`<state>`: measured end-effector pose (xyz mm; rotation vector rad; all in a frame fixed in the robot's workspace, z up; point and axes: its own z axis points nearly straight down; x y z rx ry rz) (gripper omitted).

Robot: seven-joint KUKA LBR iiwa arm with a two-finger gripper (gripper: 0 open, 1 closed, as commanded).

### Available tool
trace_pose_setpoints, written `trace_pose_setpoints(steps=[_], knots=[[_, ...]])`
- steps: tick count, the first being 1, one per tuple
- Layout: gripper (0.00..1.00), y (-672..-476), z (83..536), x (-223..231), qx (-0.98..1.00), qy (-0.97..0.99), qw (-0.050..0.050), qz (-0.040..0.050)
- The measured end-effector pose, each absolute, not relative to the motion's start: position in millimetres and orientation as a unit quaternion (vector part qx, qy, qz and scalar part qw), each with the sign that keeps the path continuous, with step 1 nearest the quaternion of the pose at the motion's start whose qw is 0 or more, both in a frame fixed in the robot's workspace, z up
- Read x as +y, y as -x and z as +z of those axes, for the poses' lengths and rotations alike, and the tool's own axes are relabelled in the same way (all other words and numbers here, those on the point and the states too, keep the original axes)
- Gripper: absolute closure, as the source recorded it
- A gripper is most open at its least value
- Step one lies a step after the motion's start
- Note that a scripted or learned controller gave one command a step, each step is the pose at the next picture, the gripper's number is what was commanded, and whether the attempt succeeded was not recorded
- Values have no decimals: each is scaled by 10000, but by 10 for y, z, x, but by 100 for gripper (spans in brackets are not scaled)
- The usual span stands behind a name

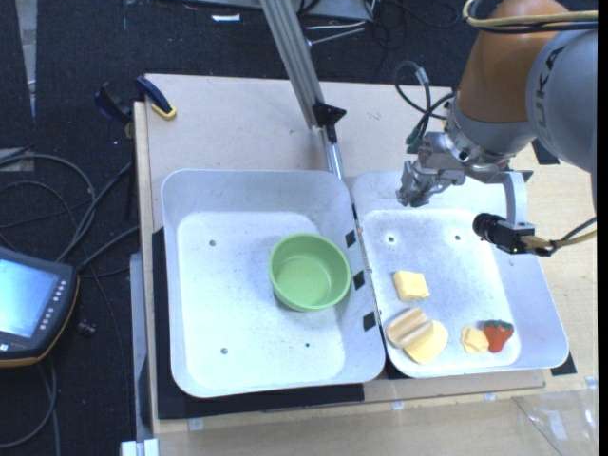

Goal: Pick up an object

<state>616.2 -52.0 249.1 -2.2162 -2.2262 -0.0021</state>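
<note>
From the overhead camera view: nothing picked yet, as far as I can judge. The gripper (pixel 415 190) hangs over the far rim of the right bin (pixel 532 297), near its back-left corner, with nothing visible between the fingers. Whether they're apart or together I can't tell, too dark and small at this slant. All candidates lie on the right bin's floor, well apart from the gripper: a yellow block (pixel 410 285) mid-bin, a tan-and-yellow piece (pixel 416 334) near the front-left corner, and a small yellow chunk (pixel 474 339) touching a red strawberry-like piece (pixel 498 333) at the front. The left bin (pixel 190 255) holds a green bowl (pixel 309 272), upright, mouth up. So what's left is the whole job: descend, close, lift. The nearest target looks like the yellow block; it's squarish, with its slightly longer axis running roughly left-right in the view, tilted a bit. The tan-and-yellow piece is more elongated, its long axis on a diagonal from front-left toward back-right. Red piece's orientation is too small to call.
</note>
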Motion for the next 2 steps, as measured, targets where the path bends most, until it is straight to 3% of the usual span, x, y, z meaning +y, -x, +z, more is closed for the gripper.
trace_pose_setpoints(steps=[2], knots=[[100, -5950, 2418, 583, -7089, 7053, 5, -3]])
